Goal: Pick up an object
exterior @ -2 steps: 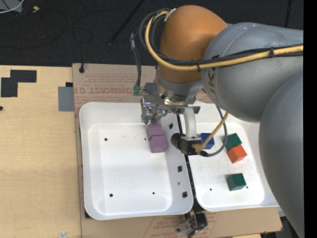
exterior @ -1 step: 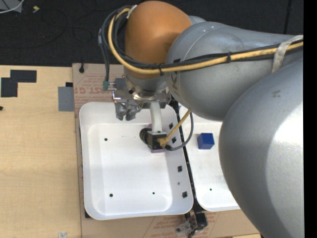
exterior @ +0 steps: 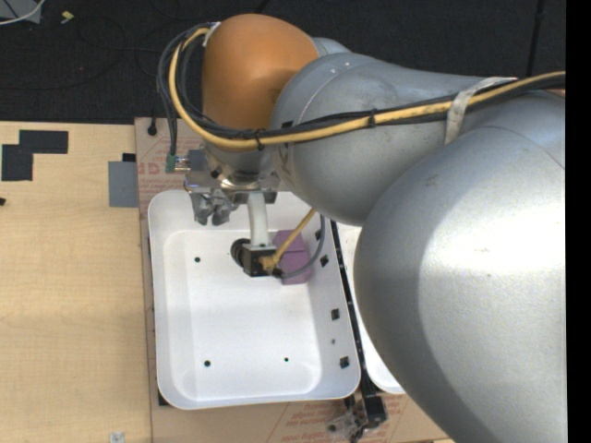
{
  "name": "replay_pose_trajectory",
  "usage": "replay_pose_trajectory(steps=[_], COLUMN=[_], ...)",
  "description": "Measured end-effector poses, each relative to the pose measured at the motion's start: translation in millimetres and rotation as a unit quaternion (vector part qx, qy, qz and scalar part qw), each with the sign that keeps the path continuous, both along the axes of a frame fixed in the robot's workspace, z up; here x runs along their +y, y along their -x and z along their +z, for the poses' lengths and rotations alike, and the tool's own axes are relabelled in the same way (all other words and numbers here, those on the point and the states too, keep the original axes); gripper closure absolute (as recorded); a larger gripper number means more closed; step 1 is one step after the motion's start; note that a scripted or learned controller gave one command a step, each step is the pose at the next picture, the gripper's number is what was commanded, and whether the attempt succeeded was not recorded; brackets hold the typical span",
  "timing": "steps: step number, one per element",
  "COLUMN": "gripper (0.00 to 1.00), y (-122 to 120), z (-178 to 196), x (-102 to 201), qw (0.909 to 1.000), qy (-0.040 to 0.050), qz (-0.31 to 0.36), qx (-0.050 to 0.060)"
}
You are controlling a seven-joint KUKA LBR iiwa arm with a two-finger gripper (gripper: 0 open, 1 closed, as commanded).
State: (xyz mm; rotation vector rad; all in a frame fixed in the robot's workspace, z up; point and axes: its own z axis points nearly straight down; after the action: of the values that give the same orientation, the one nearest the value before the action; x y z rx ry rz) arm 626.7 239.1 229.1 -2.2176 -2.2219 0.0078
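Observation:
A small purple object (exterior: 297, 260) lies in the left white bin (exterior: 231, 358), towards its far right side, and robot hardware partly hides it. My gripper (exterior: 211, 212) hangs over the far left part of that bin, near the back wall. It is to the left of the purple object and apart from it. Nothing shows held in the gripper.
The big grey arm with its orange band (exterior: 254, 67) spans the right half of the view and hides most of the right bin (exterior: 380, 381). The bench to the left is pale wood (exterior: 65, 275) with dark patches. Bare bin floor lies in front of the gripper.

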Motion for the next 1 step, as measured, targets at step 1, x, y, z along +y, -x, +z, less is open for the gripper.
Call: replay_pose_trajectory(steps=[1], gripper=[1.00], y=[23.3], z=[33.9], x=[3.7], qw=[1.0000], qy=[-0.0009], qz=[0.000], qx=[-0.001])
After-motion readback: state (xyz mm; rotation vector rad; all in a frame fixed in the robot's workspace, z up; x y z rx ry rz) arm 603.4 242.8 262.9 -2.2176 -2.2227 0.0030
